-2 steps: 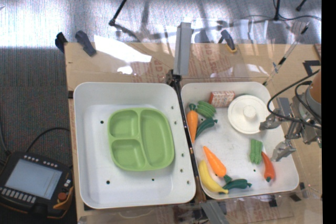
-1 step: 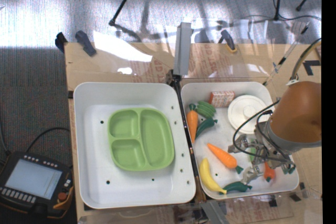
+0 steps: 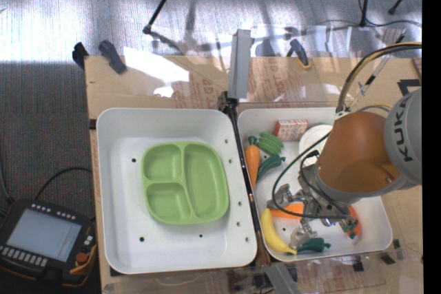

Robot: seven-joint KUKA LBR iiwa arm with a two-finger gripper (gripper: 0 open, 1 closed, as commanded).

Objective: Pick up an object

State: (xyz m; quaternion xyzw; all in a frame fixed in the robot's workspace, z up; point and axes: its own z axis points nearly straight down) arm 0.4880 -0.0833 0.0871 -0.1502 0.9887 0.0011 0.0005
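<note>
- Gripper (image 3: pixel 306 220) low in right bin (image 3: pixel 382 234), over orange toy (image 3: pixel 288 211) beside banana (image 3: pixel 274 234); grip state unreadable.
- Risk: crowded toys, fingers may nudge banana, close on nothing.

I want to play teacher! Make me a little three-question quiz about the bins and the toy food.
1. True or false: the green plate with three sections lies in the left bin.
2. Which toy lies along the near left edge of the right bin? A) a yellow banana B) a blue cup C) a purple grape
3. Fill in: the robot arm hangs over the ____ bin.

Key
1. True.
2. A, the banana.
3. Right. Its gripper is down among the toys near the banana; whether it holds anything is not clear.
</note>
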